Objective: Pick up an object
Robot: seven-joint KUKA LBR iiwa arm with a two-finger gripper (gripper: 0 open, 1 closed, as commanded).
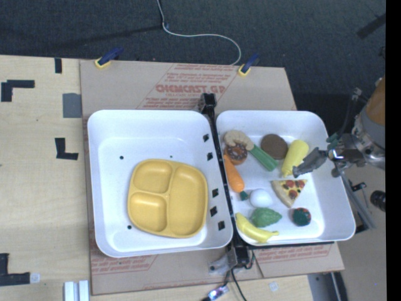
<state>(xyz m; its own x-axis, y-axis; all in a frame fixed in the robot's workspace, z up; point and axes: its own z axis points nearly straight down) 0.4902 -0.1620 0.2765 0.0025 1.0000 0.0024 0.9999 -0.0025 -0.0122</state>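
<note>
Gripper (pixel 311 162): reaches in from the right, over the right bin's right side; dark fingertip sits just beside the yellow piece and above the pizza slice. Can't tell its state; nothing visibly held.
Arm (pixel 369 137): grey, orange band at the right edge, hangs over the right bin's rim.
Bins: 2, white, shallow, side by side, touching along the middle. Left bin (pixel 106 143), right bin (pixel 313 125).
Left bin contents: 1 yellow divided plate (pixel 168 197), three compartments, lying flat near centre.
Right bin contents, 1 each:
- donut (pixel 237 152), chocolate with sprinkles, top left, with 1 tan cookie-like piece (pixel 238 139) touching it
- green pod (pixel 264 158), slanted, between donut and brown disc
- brown disc (pixel 274 145), top centre
- yellow piece (pixel 294 156), upright-ish, touching the fingertip side
- carrot (pixel 234 177), along the left wall
- white egg (pixel 260 198), centre
- pizza slice (pixel 288 190), right of the egg
- green leafy piece (pixel 266 217), below the egg
- banana (pixel 253 231), bottom left corner
- dark round fruit (pixel 301 216), bottom right
Surround: cardboard sheet (pixel 182 88) under both bins, 2 clamps (pixel 108 57) on its top edge, 1 white cable (pixel 188 30) over the dark floor.
Obstruction: items in the right bin packed close, several touching.
</note>
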